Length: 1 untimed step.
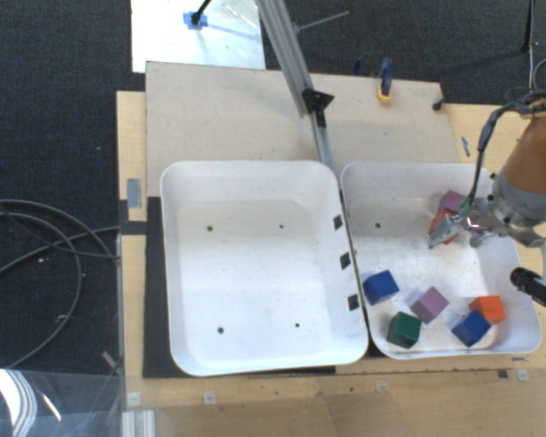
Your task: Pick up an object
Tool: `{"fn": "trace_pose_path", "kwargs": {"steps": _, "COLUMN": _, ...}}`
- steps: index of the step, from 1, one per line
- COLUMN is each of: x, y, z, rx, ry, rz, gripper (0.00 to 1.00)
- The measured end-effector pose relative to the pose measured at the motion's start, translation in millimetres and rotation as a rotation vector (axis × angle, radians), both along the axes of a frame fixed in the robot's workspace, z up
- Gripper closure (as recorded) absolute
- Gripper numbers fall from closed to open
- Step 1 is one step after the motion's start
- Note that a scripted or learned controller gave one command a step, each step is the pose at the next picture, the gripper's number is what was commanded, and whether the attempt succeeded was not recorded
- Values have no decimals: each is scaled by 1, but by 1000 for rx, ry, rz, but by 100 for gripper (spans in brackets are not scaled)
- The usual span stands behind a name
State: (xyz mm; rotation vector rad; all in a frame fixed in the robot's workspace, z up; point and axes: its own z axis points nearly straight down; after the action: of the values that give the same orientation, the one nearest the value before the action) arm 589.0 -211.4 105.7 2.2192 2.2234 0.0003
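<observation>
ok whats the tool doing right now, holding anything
Tool: low in the right bin beside a purple block; whether it grips anything cannot be told.

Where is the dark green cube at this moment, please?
The dark green cube lies in the right bin, near its front edge, below the blue cube and left of the lilac cube.
</observation>
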Motion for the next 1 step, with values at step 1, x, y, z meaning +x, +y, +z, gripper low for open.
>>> {"fn": "trace_pose_path", "kwargs": {"steps": 1, "x": 49, "y": 3, "z": -15, "rx": -2, "ry": -6, "rz": 5, "gripper": 0}}
